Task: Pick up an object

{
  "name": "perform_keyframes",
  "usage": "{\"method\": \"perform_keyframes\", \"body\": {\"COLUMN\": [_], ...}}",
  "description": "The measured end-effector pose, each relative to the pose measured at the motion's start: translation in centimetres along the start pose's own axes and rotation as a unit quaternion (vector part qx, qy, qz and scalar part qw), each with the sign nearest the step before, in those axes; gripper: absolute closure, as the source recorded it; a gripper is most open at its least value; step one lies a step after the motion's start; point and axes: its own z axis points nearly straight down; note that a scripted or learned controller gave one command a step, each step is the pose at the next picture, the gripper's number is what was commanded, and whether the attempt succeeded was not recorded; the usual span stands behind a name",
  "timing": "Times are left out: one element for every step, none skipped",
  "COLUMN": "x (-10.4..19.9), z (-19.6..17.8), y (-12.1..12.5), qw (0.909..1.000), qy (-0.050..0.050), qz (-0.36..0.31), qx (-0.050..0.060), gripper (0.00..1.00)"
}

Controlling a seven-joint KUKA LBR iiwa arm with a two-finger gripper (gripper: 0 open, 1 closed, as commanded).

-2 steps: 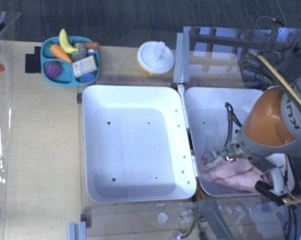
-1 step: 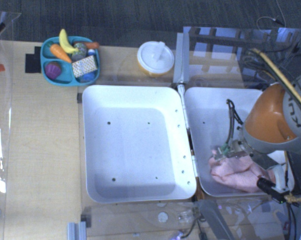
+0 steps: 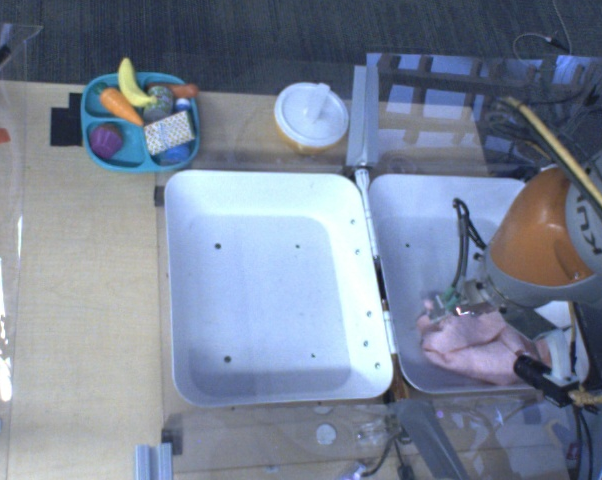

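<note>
A crumpled pink cloth (image 3: 471, 346) lies in the near part of the right white bin (image 3: 421, 228). My gripper (image 3: 451, 306) hangs low at the cloth's upper left edge, right at the fabric. The grey arm with its orange band (image 3: 543, 236) reaches in from the right and covers the bin's right side. The gripper's metal parts blur into the cloth where they meet.
The left white bin (image 3: 266, 283) sits beside the right one. On the bench behind are a blue tray (image 3: 139, 118) of toy food with a banana and carrot, and a white lidded cup (image 3: 312, 115). A metal frame (image 3: 461, 88) stands behind the right bin.
</note>
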Motion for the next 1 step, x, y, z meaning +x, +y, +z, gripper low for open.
{"method": "perform_keyframes", "body": {"x": [0.22], "z": [1.03], "y": [-0.34], "qw": [0.9977], "qy": [0.003], "qz": [-0.067], "qx": [0.005], "gripper": [0.00]}}
